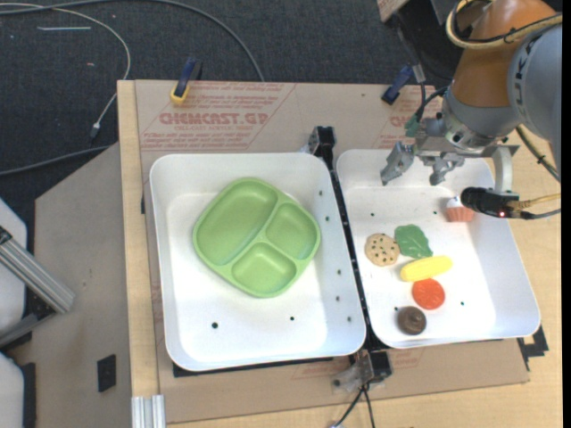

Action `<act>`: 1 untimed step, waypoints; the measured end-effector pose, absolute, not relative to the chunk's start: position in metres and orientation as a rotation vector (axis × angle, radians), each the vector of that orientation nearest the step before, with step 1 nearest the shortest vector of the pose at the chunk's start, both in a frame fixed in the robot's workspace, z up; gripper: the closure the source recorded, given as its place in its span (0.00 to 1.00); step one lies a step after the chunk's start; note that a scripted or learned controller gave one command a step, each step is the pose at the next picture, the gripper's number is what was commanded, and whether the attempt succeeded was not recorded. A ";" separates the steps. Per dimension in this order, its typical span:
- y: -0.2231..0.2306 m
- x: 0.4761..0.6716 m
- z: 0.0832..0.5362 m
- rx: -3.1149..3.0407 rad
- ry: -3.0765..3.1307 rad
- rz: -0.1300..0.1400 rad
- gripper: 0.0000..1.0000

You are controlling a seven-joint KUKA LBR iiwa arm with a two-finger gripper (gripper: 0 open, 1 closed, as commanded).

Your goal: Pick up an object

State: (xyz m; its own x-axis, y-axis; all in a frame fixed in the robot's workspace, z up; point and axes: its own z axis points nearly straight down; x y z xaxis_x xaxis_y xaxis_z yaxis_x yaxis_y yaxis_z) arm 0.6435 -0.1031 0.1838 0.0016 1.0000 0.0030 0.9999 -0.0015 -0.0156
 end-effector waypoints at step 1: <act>-0.103 0.647 0.191 -2.219 -2.220 0.001 0.00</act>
State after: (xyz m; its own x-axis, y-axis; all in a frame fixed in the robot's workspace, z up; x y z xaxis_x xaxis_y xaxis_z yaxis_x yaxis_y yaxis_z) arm 0.6467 -0.1030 0.1915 -0.0007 1.0000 0.0013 1.0000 0.0007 -0.0021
